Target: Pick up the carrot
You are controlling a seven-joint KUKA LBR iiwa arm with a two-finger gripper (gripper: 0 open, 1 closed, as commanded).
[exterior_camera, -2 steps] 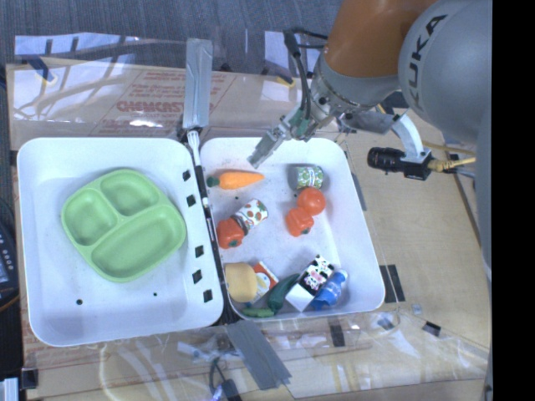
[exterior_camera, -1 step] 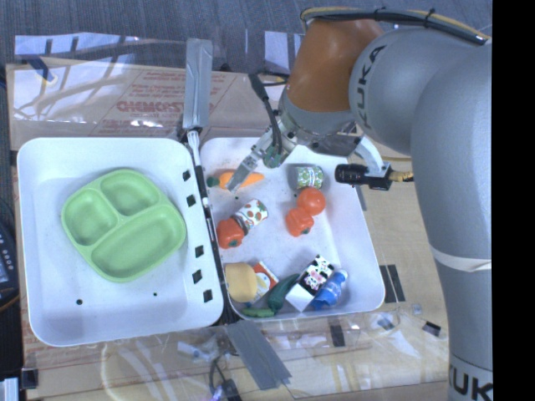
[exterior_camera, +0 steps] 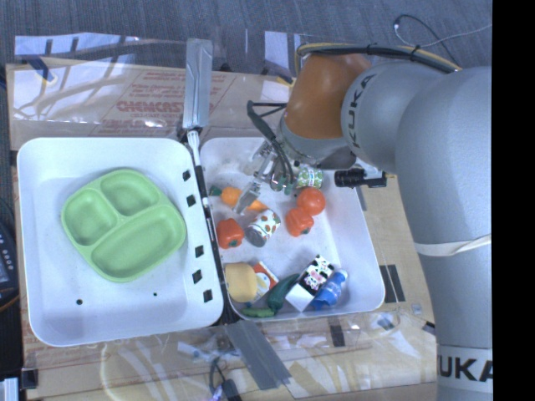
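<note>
The carrot (exterior_camera: 229, 196) is a small orange piece with a green end. It lies in the upper left part of the right bin (exterior_camera: 355, 249), close to the divider. My gripper (exterior_camera: 249, 199) reaches down from the orange-banded wrist (exterior_camera: 322, 98) and sits right over the carrot's middle, hiding part of it. More orange shows just to the gripper's right. Whether the carrot is between the gripper's tips is not visible from this angle.
Around the carrot lie a red pepper (exterior_camera: 230, 234), a spotted ball (exterior_camera: 265, 224) and two red-orange fruits (exterior_camera: 305, 211). Nearer the front are a yellow item (exterior_camera: 242, 282), a cow-patterned block (exterior_camera: 316, 276) and a blue bottle (exterior_camera: 332, 291). The left bin holds a green divided plate (exterior_camera: 124, 222).
</note>
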